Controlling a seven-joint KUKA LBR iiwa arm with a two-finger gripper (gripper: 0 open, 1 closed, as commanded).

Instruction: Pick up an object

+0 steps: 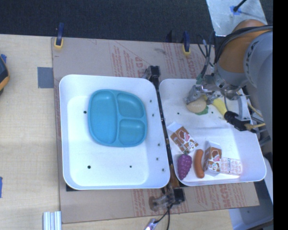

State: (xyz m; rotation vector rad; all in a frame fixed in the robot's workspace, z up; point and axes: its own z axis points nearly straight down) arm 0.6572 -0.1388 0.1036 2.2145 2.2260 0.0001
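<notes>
You see a tan wooden bench (24,143) bearing two glossy white bins. The left bin (77,171) holds a smooth blue divided plate (117,118). In the right bin (249,152), the gripper (200,96) touches a rounded beige food piece (198,107); finger state unclear.

— How is the scene lit?
— Even, bright overhead light is seen; the white bins (72,128) are nearly washed out.
— Shadows?
— Soft ones are cast inside the rims. Slight blur is noted throughout.
</notes>
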